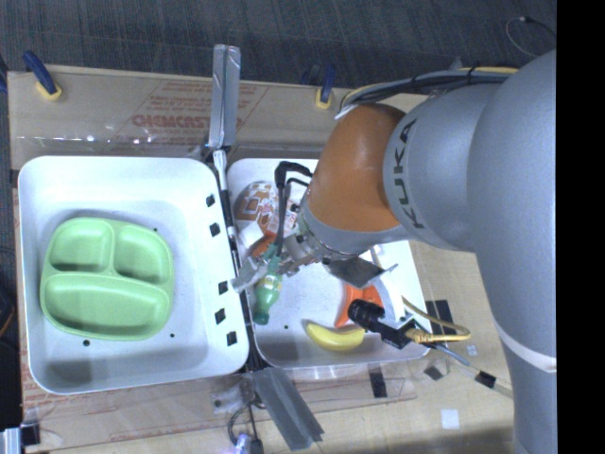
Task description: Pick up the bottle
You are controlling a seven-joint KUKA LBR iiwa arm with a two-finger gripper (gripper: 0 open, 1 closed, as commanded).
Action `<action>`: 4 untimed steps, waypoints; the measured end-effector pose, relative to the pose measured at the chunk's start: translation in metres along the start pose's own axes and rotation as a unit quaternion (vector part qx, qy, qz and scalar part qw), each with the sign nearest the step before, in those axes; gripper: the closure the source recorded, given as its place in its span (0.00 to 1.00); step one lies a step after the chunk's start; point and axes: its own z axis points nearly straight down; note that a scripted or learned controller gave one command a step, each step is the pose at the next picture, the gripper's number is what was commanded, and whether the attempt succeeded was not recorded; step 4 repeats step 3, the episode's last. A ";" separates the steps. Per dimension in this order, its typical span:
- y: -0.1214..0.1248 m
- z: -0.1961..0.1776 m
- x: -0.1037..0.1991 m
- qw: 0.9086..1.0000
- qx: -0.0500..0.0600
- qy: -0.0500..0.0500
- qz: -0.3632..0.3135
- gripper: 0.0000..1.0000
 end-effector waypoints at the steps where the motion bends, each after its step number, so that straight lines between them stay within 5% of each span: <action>1: 0.030 -0.001 -0.011 1.000 0.000 0.000 -0.026 0.00; 2: -0.024 0.003 -0.005 0.982 0.000 0.000 -0.191 0.00; 4: -0.024 0.003 -0.005 0.981 0.000 0.000 -0.194 0.00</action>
